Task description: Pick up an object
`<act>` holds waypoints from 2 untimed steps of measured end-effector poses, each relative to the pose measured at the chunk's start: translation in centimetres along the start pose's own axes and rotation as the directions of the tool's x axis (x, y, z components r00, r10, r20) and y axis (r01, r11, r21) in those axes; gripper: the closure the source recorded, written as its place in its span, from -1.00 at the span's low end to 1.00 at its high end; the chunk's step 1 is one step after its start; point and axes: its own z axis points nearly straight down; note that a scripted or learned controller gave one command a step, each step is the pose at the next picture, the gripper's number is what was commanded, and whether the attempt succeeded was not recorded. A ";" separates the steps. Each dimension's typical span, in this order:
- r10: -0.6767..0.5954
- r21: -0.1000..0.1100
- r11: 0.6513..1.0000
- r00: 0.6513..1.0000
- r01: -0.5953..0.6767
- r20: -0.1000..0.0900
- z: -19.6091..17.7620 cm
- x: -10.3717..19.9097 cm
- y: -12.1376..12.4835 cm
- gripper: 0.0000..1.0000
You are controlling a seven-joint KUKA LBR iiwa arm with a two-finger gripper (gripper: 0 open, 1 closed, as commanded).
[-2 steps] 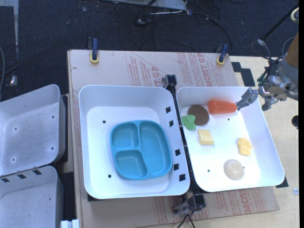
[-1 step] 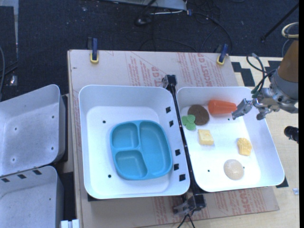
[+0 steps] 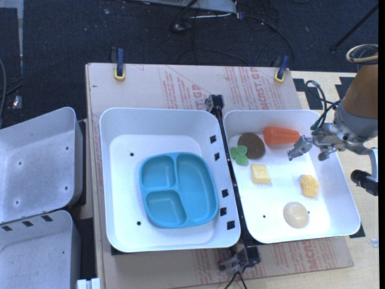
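The right bin (image 3: 340, 212) holds several food toys: an orange carrot (image 3: 280, 135), a brown round patty (image 3: 251, 145), a green leaf piece (image 3: 240, 155), a yellow cheese block (image 3: 260, 173), a yellow corn piece (image 3: 309, 185) and a beige egg-like ball (image 3: 296, 214). My gripper (image 3: 311, 150) hangs over the upper right part of this bin, just right of the carrot's tip and above the corn. Its fingers stand open with nothing between them.
The left bin (image 3: 120, 131) holds a blue divided plate (image 3: 178, 189). A black divider (image 3: 225, 161) runs between the two bins. Spare white bins (image 3: 36, 155) lie off the bench at the left. Yellow clamps (image 3: 120, 72) grip the bench's far edge.
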 end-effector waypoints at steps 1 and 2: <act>-0.001 -0.001 1.000 1.000 0.001 0.000 4.4 0.1 0.4 -1.00; -0.002 -0.006 1.000 1.000 0.002 0.002 3.1 0.1 0.5 1.00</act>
